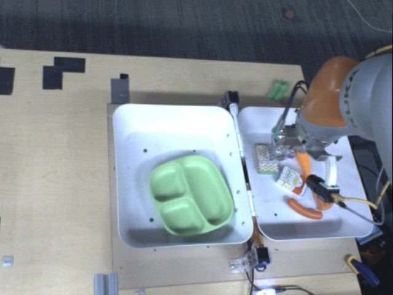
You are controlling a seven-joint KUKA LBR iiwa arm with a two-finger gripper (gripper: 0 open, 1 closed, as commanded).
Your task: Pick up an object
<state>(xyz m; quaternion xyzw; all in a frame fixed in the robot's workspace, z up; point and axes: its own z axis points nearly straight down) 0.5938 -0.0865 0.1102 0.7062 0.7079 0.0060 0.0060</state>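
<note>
Across the left of the frame the pale wooden surface point(55, 183) lies mostly bare, with a few black tape patches point(61, 71) stuck down at the upper left. Next comes the left bin point(132, 128), white and shallow. It holds one thing, a green divided plate point(191, 194) with three compartments. The plate lies flat and a little askew on the lower half of the bin floor, its lower edge close to the bin's near wall.

The right bin point(270, 217) sits hard against the left one and holds the loose pieces on offer for the pick. A small patterned packet point(265, 159) lies flat at the bin's left side. Just below and to the right of it is a small carton point(289, 179), tilted. An orange carrot-like piece point(303, 163) lies just above and to the right of the carton, and a red sausage point(305, 209) rests lower down, toward the bin's bottom edge.

Above this bin, out on the surface, lies a small green ridged piece point(277, 90).

The grey arm point(368, 103), with its orange band point(325, 97), reaches in from the right. Its end effector point(284, 143) points down over the upper left part of the right bin, just above and to the right of the packet. From here I cannot tell whether it is released or clenched, nor whether it grasps anything.
</note>
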